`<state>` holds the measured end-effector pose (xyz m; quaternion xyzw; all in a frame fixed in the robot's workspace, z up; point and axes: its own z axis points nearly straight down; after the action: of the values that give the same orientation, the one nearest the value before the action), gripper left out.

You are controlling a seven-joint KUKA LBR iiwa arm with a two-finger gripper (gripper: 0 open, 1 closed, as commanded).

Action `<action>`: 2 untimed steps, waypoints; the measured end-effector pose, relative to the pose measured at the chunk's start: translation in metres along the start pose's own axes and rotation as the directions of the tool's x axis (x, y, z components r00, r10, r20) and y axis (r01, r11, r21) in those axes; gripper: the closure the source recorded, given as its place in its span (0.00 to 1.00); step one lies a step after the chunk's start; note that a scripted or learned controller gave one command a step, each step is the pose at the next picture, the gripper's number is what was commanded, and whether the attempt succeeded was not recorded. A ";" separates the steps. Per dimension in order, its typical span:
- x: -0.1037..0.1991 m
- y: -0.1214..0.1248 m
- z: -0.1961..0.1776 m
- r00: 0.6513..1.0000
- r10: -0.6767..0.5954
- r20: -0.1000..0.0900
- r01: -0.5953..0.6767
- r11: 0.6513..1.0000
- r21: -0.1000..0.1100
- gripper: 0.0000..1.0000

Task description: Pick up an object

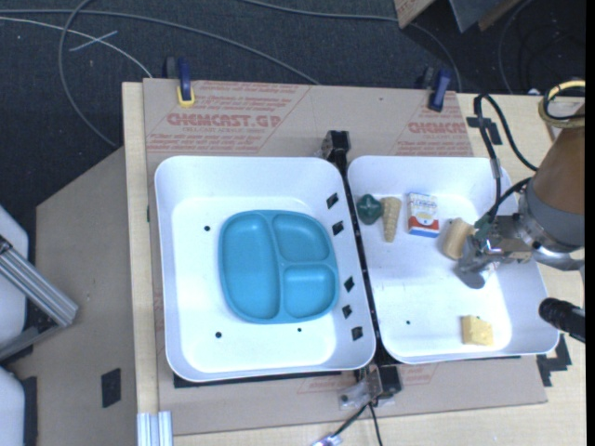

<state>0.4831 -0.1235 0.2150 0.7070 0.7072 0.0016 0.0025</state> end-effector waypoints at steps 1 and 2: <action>0.000 0.001 -0.010 1.000 -0.001 -0.001 0.001 1.000 0.003 1.00; 0.045 0.005 -0.014 1.000 -0.005 -0.004 0.005 1.000 0.004 1.00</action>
<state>0.4877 -0.0785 0.2288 0.7052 0.7090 0.0013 -0.0003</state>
